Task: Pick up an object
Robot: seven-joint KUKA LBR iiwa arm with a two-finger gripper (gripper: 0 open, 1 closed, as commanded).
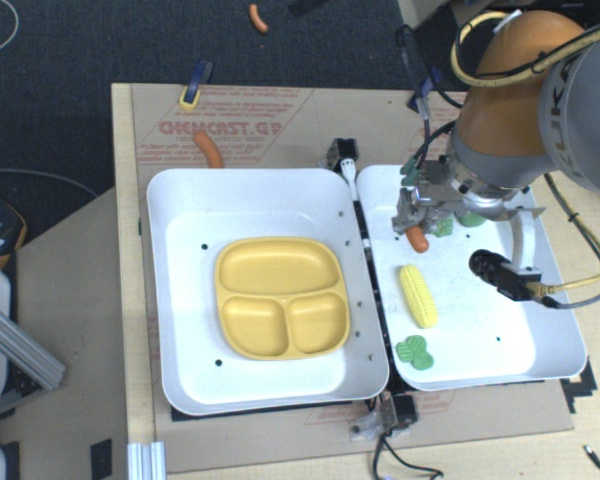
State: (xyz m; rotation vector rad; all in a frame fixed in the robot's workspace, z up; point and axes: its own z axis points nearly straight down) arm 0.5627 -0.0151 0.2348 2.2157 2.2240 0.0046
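Since the job is to pick something up, start at the front of the right bin [540,363], where a little green toy [414,352] lies, then a yellow corn [418,295]. It looks light, hard and smooth, best pinched across its middle. Farther back, the gripper [416,230] pinches a small orange carrot [417,239].

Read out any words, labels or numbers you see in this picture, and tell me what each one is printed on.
"CHEMCAST GP": red print on the brown board under the bins, above the left bin. The last letters are partly unclear.
Smaller red lines under that word: too small and faint to read.
More red print on the board's front edge, below the bins: too blurred to read.
I see no readable text on the yellow tray.
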